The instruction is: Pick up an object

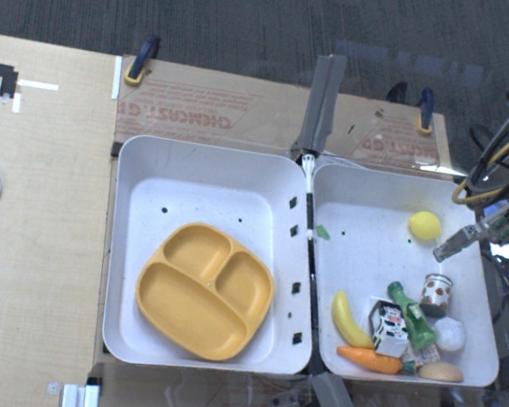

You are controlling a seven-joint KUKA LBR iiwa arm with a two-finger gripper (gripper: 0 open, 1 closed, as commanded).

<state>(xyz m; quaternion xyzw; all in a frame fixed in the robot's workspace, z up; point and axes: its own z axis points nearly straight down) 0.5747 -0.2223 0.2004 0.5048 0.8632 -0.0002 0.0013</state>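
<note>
Carrot [370,359] lying nearest; I'm hovering my gripper [446,251], finger state unclear, eyeing the light, rigid can [436,291] — gripping its sides.

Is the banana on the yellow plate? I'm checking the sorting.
No, the banana lies in the right bin beside the carrot, while the plate sits in the left bin.
</note>
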